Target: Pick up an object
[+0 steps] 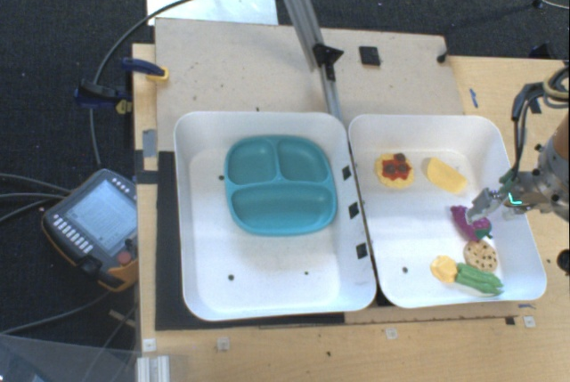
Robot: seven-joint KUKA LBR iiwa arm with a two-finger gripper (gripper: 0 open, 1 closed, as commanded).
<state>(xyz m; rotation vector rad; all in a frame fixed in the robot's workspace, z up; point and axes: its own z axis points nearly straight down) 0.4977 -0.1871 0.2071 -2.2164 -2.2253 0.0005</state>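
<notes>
A fixed camera looks down at a slant on a pale bench (pixel 267 60) bearing two shallow white bins side by side. The arm enters from the right edge, and its jaws (pixel 488 204) hang low over the right bin (pixel 419 135), near that bin's right wall. Whether the jaws are spread or pressed together cannot be told — they are small and partly blurred here.

Just below the jaws, close to touching them, lies a purple toy piece (pixel 467 222). Further below sits a speckled cookie (pixel 481 256), with a green toy vegetable (pixel 479 280) and a small yellow piece (pixel 443 268) beside it near the bin's front edge. To the left of the jaws and a little higher lies a yellow block (pixel 446 175); beyond it, a round yellow toy with a red topping (pixel 394 169).

Well apart to the left, the left bin (pixel 209 273) holds a teal divided plate (pixel 280 184) — three compartments, lying flat.
</notes>
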